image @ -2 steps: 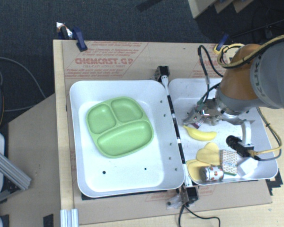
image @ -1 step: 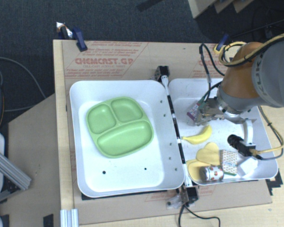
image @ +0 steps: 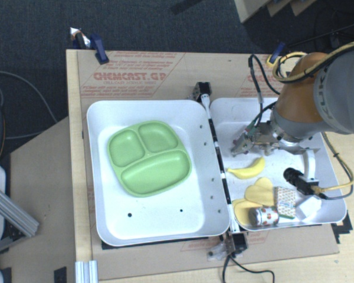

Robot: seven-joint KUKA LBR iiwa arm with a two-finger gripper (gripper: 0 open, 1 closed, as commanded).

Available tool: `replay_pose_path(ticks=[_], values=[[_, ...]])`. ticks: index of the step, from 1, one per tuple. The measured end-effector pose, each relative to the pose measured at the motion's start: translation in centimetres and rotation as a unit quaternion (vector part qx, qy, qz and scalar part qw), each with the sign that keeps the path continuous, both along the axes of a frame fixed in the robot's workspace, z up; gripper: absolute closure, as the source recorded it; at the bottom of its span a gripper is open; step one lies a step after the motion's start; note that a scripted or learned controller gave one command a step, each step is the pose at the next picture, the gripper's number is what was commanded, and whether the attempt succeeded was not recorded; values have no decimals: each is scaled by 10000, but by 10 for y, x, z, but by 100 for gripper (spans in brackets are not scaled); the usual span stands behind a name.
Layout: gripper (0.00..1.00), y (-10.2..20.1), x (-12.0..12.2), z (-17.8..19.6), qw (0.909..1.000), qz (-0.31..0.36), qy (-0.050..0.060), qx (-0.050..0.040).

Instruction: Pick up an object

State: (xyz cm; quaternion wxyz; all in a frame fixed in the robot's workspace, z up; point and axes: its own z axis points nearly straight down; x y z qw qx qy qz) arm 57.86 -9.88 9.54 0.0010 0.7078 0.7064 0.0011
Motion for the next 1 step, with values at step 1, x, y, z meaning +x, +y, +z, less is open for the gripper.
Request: replay_pose_path(ticks=[1], values=[[0, 3, 37, -11, 10000, 13, 10, -2]])
